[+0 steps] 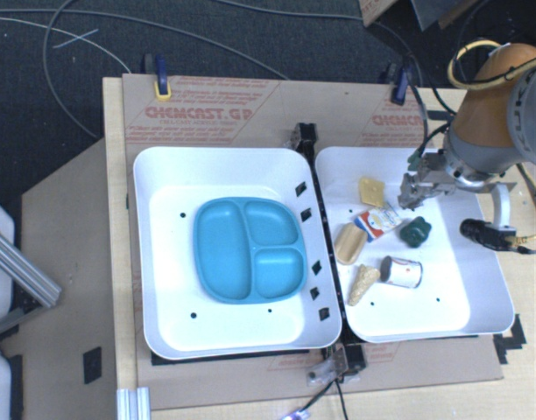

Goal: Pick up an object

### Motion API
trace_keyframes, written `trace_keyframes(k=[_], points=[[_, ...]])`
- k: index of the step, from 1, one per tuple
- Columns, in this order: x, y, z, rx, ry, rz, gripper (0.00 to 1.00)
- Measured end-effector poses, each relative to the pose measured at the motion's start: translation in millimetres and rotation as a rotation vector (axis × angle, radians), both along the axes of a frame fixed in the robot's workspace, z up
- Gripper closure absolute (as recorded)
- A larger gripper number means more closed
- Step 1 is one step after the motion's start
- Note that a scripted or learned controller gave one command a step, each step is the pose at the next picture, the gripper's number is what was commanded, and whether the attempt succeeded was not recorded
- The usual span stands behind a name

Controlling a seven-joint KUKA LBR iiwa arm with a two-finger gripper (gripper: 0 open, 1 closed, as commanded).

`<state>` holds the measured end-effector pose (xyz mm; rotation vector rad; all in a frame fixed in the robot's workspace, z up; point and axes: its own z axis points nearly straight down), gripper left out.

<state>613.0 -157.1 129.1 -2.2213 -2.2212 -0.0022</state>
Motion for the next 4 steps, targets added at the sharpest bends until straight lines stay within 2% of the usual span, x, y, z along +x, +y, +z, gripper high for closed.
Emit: trace_keyframes(k=[1, 3, 4], points=[[-1, -7, 61, -0.002, -0.004, -0.001, 1.00], [-5, -3, 162, -0.003, -0.005, 0.001, 1.00], [-23, 51, 148, 0.001, 0.004, 0.004, 1.00]])
